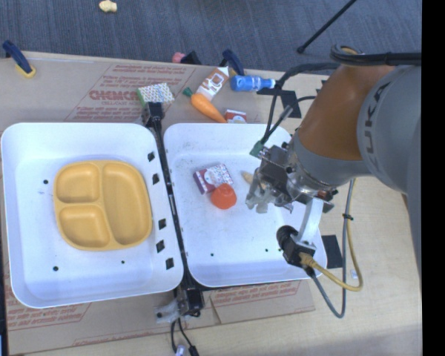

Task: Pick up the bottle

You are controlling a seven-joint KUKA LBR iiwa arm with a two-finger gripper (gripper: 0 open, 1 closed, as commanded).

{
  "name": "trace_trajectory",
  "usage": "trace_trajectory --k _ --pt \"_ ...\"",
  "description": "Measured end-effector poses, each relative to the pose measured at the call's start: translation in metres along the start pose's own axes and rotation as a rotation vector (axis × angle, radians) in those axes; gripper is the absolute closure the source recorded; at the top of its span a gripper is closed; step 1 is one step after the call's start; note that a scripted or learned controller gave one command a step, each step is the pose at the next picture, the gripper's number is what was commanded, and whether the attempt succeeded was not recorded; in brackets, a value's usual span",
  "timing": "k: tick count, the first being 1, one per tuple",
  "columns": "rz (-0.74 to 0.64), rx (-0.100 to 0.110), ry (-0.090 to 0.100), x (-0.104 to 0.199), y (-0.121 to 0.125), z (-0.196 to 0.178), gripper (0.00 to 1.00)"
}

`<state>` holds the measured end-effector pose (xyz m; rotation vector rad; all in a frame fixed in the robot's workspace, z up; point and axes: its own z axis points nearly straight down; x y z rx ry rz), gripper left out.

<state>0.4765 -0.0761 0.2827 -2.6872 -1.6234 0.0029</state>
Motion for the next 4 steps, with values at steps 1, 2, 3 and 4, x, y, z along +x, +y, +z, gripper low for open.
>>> trace_trajectory --k 1,2,3,4 --pt "-0.234 0.004 -0.001 0.041 -0.022 0.092 1.00" --pt "-0.048 0.001 -0.001 0.088 -0.047 0.092 1.00" --pt "-0.317 0.004 -0.001 0.081 -0.043 0.092 1.00" --pt "-0.696 0.004 0.000 0.058 -0.031 0.092 1.00"
